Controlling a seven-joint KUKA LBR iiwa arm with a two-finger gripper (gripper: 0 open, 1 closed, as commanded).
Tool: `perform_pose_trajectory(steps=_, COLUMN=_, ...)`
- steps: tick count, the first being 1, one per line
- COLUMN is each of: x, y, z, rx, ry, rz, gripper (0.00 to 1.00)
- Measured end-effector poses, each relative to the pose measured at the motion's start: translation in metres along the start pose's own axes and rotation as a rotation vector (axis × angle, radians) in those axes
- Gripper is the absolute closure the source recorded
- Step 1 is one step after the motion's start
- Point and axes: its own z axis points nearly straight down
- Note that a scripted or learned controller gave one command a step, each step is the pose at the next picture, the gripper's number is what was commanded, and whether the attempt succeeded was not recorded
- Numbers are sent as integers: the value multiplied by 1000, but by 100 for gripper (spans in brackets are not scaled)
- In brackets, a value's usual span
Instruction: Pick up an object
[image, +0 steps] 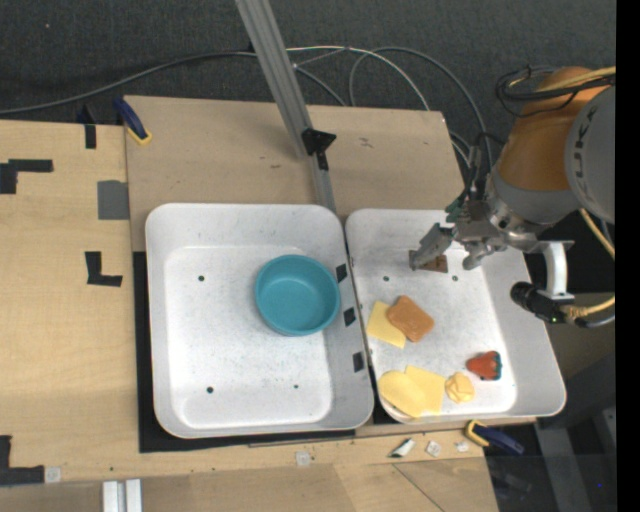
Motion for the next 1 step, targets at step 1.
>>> perform_pose_trajectory(steps=1, x=0, y=0, z=0, rx=0, ry=0, rz=1, gripper=0)
